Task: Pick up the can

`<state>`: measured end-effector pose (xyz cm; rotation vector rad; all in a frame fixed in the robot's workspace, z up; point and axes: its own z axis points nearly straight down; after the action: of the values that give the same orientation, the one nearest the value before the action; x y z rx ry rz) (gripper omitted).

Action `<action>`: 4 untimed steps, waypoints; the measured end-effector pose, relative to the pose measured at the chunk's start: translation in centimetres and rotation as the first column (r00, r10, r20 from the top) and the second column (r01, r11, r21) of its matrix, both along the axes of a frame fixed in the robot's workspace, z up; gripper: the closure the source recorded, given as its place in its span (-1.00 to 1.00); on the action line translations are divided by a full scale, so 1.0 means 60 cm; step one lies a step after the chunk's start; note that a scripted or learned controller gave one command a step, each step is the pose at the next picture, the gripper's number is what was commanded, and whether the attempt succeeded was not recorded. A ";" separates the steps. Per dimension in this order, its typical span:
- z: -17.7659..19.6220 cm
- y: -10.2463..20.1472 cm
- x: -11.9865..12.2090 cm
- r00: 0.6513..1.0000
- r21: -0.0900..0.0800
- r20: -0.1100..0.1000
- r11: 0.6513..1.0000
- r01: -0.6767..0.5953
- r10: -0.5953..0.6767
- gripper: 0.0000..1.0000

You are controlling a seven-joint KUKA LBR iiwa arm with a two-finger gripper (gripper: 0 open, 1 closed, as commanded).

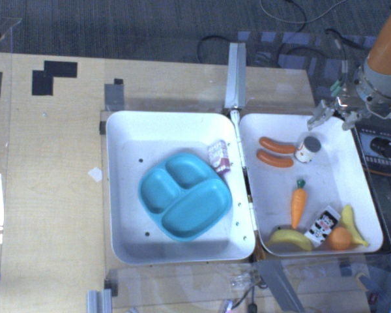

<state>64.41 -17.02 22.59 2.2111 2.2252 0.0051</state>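
The can [306,150] is small and white with a red base and a grey top. It stands near the back of the right bin [368,194], just right of two sausages [276,152]. My gripper [332,117] hangs over the bin's far rim, up and to the right of the can and apart from it. It is open, its two fingers spread with nothing between them. The grey arm with its orange band [386,51] comes in from the upper right.
A carrot [298,204], two bananas [290,240], an orange [339,238] and a small printed box [322,225] lie at the front of the right bin. The left bin [120,175] holds a blue divided plate [186,194] and a crumpled wrapper [219,156]. Cables lie behind the bins.
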 end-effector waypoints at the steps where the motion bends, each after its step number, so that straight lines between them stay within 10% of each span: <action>1: 0.048 -0.060 -0.079 0.996 0.000 0.000 0.996 0.086 -0.086 -1.00; 3: -0.231 -0.045 0.033 1.000 -0.001 0.002 1.000 0.020 -0.020 -1.00; 4: -0.231 -0.045 0.033 1.000 -0.001 0.001 1.000 0.020 -0.020 -1.00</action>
<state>66.39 -19.74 8.71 2.2319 2.2017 0.0053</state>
